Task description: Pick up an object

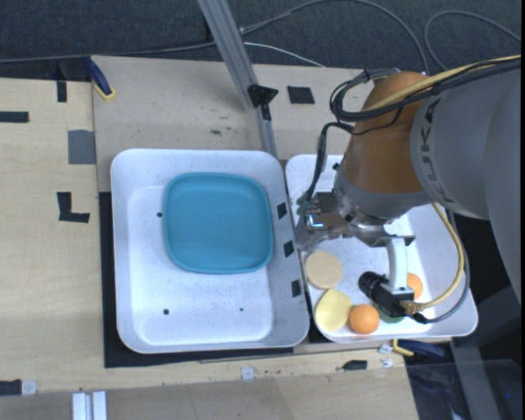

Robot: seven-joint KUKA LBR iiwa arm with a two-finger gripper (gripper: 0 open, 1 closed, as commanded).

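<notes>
Nearest the lens looms the arm (pixel 455 138), grey with its orange band, reaching in from the right and covering the far half of the right bin (pixel 455 320). Its gripper (pixel 318 220) hangs low by that bin's left wall, just above a pale round disc (pixel 324 269); whether it is released or clenched cannot be told from this angle, and nothing is seen held in it. The things to pick lie in the near part of the right bin: the pale round disc sits closest to the gripper, a yellow piece (pixel 332 310) lies just beside the disc on its near side, and an orange ball (pixel 363 319) rests against the yellow piece's right edge. Another orange thing (pixel 415 283) peeks out further right, partly hidden. The left bin (pixel 140 243) holds a teal plate (pixel 217 221), lying flat towards its far side, well apart from the gripper. Both bins stand side by side on the wooden bench (pixel 35 261)
</notes>
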